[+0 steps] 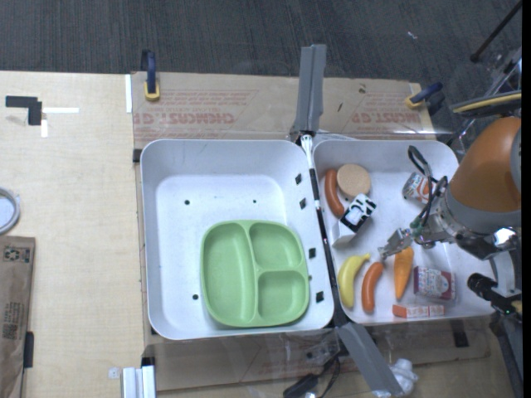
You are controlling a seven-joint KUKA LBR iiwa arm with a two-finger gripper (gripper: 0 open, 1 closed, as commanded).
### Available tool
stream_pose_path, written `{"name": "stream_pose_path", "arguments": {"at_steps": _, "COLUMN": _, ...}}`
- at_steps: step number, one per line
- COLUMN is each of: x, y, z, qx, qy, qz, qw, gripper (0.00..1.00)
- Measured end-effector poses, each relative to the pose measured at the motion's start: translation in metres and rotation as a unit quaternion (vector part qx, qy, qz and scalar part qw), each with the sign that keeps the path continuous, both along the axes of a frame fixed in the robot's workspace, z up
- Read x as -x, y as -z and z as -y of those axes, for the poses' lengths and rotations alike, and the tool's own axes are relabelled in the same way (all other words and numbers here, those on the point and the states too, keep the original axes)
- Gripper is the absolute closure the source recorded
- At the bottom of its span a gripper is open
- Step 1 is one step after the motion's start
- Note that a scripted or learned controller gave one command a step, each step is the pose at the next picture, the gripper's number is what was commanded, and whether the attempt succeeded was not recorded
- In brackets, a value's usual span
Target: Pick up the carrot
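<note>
Carrot (403, 272) lies in right bin (390, 149) nr its front edge, beside hot dog (372, 285) — gripper (397, 245) just above its top end, finger state unclear.

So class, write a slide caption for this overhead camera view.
KUKA gripper poised beside the carrot in the right bin; green tray in the left.

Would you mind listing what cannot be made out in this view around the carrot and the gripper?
- Gripper: too small and blurred in the camera view to tell its finger state or whether it touches the carrot.
- Packet: print too small to read.
- Item by the right bin's far wall: partly hidden by the arm, so its identity is unclear.
</note>
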State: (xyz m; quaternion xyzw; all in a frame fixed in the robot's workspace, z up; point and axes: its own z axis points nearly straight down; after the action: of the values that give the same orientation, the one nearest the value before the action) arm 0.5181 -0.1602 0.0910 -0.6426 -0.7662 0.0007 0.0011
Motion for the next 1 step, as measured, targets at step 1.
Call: {"name": "stream_pose_path", "arguments": {"at_steps": 1, "x": 0.0001, "y": -0.0085, "z": 0.0005, "qx": 0.0002, "qy": 0.001, "qz": 0.0, "qw": 1.0, "gripper": 1.0}}
